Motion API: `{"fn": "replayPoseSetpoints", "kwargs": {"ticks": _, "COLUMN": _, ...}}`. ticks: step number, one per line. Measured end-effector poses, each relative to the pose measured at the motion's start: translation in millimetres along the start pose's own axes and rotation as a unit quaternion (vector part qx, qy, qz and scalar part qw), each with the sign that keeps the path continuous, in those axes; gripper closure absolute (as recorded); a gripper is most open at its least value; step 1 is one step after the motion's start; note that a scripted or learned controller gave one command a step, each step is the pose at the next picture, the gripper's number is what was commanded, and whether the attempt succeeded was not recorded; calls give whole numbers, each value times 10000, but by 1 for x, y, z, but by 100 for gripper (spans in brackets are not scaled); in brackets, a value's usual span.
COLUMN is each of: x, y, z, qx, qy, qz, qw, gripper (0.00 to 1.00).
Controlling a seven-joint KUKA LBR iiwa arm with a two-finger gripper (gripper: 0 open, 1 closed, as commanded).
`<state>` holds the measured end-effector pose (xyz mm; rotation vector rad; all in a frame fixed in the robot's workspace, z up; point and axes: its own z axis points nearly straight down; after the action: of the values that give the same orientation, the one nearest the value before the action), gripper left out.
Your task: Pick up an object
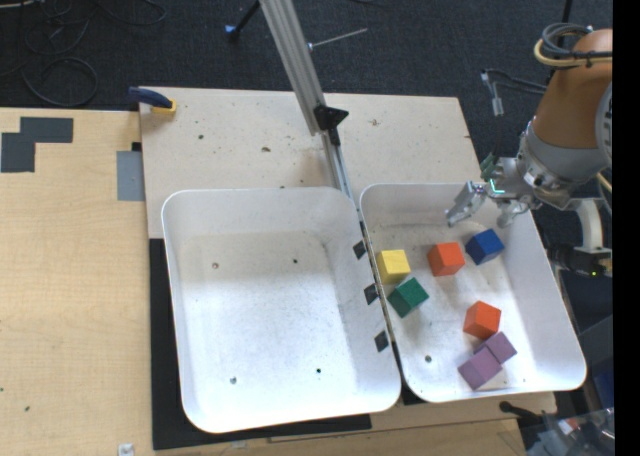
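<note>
While poised over right bin's point(560, 344) far edge | gripper point(487, 210) spread open, gripping nothing | blue cube point(484, 245) just beside, orange cube point(446, 258) near.

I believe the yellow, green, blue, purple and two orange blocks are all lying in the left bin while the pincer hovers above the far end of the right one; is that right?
Not quite: the camera view shows the yellow block, green block, blue block, purple blocks and both orange blocks in the right bin, not the left bin. The pincer does hover above the right bin's far end.
</note>
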<state>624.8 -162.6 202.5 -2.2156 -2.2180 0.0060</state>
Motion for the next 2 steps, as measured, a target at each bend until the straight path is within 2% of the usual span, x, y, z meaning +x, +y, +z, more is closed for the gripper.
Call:
{"fn": "replayPoseSetpoints", "kwargs": {"ticks": 1, "x": 0, "y": 1, "z": -2, "qx": -19, "qy": -7, "qz": -11, "qw": 10000, "gripper": 0}}
{"fn": "replayPoseSetpoints", "kwargs": {"ticks": 2, "x": -7, "y": 0, "z": 45, "qx": 3, "qy": -4, "qz": 7, "qw": 10000, "gripper": 0}}
